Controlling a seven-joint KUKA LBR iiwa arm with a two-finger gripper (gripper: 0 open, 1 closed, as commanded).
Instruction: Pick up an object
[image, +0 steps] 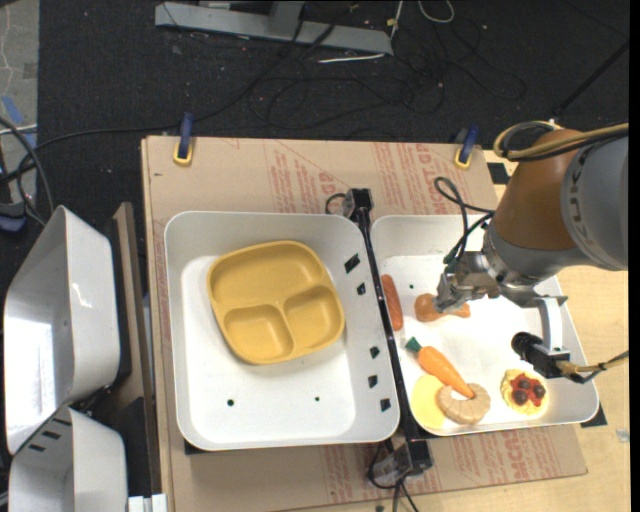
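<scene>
The grey arm with its orange band reaches in from the right, and its hand (452, 297) hangs low over the right-hand shallow white bin (575, 395), close above a small tan-orange toy piece, rounded like a drumstick (432, 307). From where I stand the wrist covers the fingertips, so I cannot tell whether the hand is spread or closed, nor whether it touches the piece at all.

That tan-orange piece looks like the likeliest target. It lies in the upper left part of the right bin, just beside the reddish-brown sausage-shaped toy (392, 301) that runs along the divider between the bins. It sits just below and to the left of the hand, partly under it.

To do this well, I would say the hand should come straight down with the piece centred, then close across its narrow width. The sausage is near enough to get nudged or caught, so it should be left outside the closing fingers. A slow lift would show whether the grip has taken.

Further down the same bin lie an orange plastic carrot with a green top (443, 369), a pale round biscuit-like toy (465, 404) and a small tart with red berries (525, 390), all well apart from the hand. The left bin (190, 300) holds a yellow divided plastic plate (275, 300).
</scene>
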